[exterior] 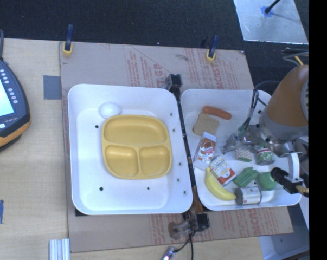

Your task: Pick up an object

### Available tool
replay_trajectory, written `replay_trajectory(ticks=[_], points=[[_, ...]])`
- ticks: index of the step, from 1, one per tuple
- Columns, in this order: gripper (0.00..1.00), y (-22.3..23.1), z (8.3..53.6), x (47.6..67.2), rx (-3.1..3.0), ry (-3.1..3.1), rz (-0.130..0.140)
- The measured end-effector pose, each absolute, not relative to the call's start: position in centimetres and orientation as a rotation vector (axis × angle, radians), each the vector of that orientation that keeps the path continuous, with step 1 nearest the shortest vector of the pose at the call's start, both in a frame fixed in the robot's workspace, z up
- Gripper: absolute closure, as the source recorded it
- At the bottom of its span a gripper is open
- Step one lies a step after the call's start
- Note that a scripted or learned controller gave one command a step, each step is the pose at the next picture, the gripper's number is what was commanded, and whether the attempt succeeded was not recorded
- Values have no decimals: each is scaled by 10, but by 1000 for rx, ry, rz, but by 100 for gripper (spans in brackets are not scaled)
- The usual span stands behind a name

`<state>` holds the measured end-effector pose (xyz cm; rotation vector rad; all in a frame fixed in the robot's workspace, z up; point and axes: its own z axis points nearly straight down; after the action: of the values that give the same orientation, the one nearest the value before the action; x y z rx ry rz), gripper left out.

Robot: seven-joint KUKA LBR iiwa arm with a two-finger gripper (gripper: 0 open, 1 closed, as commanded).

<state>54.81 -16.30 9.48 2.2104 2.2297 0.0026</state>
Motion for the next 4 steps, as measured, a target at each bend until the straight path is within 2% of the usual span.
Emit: replay_trajectory(ticks=[1,2,3,4], points=[[0,-143,92,595,2217,2229,-4],[0,-98,92,653,2220,2227,-2],[0,-103,119,657,2219,2227,-1],[100,-103,129,656,2216,2233,-3]])
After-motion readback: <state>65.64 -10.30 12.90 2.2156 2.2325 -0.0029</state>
